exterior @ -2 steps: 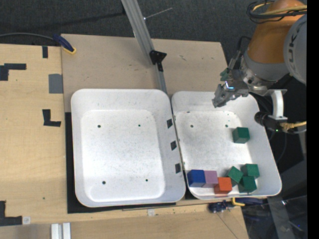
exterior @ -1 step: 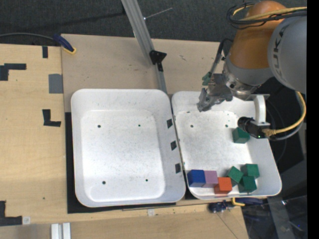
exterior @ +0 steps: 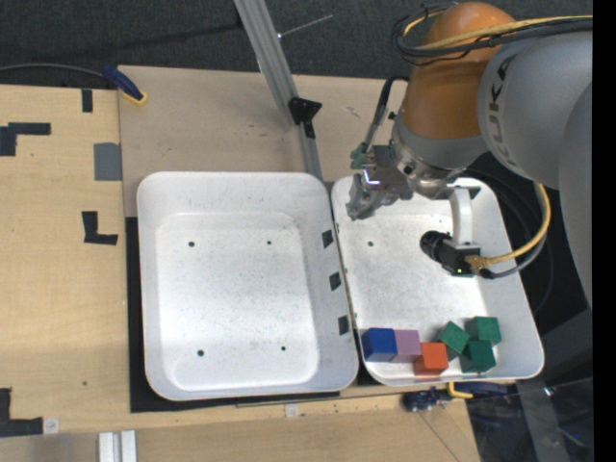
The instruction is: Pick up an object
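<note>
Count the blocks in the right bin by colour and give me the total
Green blocks: 3
Blue block: 1
Purple block: 1
Orange block: 1
Total: 6 blocks, all bunched along the near edge of the right bin.

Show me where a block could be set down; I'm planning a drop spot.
The left bin has a bare floor from wall to wall. In the right bin, the middle is bare between the gripper and the near-edge blocks: blue, orange, green. That near edge is crowded.
</note>
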